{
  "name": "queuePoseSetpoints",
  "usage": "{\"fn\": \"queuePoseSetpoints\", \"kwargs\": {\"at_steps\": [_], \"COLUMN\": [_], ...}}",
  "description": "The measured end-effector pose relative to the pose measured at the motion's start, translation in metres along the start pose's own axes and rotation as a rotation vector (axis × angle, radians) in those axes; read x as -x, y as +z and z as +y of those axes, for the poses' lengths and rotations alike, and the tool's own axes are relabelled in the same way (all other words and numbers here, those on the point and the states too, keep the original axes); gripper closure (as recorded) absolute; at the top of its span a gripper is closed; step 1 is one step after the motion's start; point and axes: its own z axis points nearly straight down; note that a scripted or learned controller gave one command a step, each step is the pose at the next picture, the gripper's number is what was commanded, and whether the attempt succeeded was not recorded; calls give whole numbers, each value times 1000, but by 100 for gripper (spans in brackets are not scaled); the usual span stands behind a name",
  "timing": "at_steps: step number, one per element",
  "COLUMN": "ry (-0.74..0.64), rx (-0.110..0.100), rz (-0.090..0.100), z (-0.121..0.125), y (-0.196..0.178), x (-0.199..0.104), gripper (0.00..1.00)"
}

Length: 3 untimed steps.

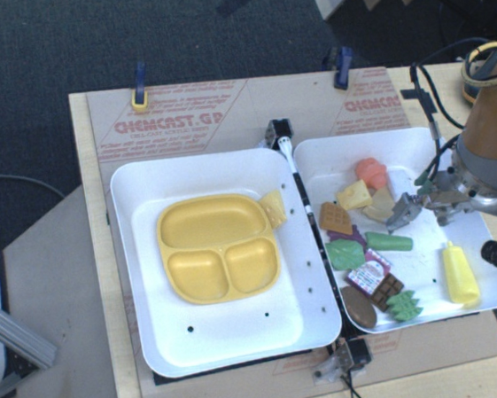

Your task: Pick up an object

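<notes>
The right bin (407, 142) holds several toy foods. Among them are an orange-red piece (370, 171), a yellow wedge (353, 195), a brown waffle (334, 219), a green cucumber (389, 242), a pink packet (368, 271), a chocolate bar (388, 289) and a yellow bottle (460, 275). My gripper (403, 212) reaches in from the right, its tip just above the cucumber and beside a pale beige piece (378, 211). I see nothing lifted by it.
The left bin (141, 277) holds a yellow divided plate (216, 246) with a small yellow piece (274, 209) at its right rim. A brown cookie (359, 308) and a green leafy toy (405, 305) lie near the right bin's front wall. Cables run behind the arm.
</notes>
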Motion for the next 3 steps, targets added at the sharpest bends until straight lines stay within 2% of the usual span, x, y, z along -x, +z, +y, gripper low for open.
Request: {"fn": "queuePoseSetpoints", "kwargs": {"at_steps": [1, 2, 3], "ry": [-3, -2, -1], "rx": [11, 5, 14], "rz": [-2, 0, -1], "z": [3, 8, 10], "y": [-5, 41, 90], "x": [0, 3, 2], "gripper": [0, 0, 0]}}
